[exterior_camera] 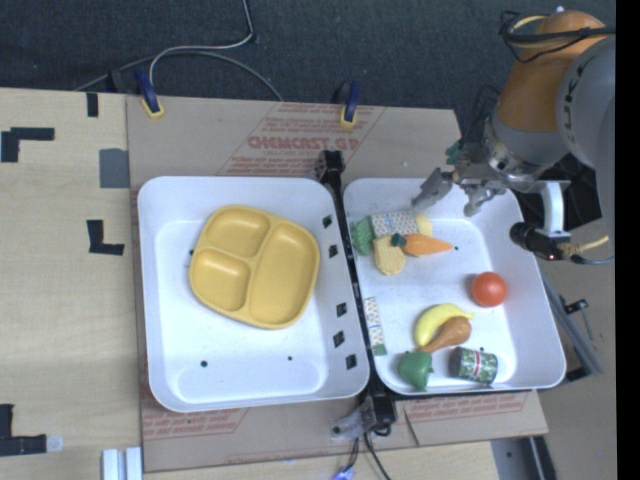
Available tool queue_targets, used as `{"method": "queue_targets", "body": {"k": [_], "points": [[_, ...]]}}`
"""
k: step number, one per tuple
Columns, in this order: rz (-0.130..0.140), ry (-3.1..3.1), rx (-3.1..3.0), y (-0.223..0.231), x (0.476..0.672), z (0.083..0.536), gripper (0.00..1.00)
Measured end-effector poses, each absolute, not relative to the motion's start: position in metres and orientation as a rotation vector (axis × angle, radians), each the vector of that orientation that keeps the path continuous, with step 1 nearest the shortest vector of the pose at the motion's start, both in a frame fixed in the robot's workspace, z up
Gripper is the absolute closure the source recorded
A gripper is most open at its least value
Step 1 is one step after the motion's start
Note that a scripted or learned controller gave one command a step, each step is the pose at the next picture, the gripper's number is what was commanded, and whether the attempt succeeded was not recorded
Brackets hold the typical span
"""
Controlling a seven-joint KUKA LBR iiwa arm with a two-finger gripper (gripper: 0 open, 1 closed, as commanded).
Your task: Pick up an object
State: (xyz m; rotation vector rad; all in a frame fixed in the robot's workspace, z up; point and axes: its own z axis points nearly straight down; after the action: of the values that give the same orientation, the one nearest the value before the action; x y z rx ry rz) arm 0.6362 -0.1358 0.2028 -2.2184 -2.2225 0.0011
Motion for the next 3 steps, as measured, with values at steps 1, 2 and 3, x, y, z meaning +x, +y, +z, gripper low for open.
{"method": "queue_targets", "body": {"k": [1,2,3], "points": [[0.0,-2.222,-2.219,-0.127,0.588,0.089,0.0],[0.002,-2.22,-2.218,-0.111,0.499,0.113,0.0],[0.004,-2.219,-2.225,-0.217,0.485,0.092,0.0]]}}
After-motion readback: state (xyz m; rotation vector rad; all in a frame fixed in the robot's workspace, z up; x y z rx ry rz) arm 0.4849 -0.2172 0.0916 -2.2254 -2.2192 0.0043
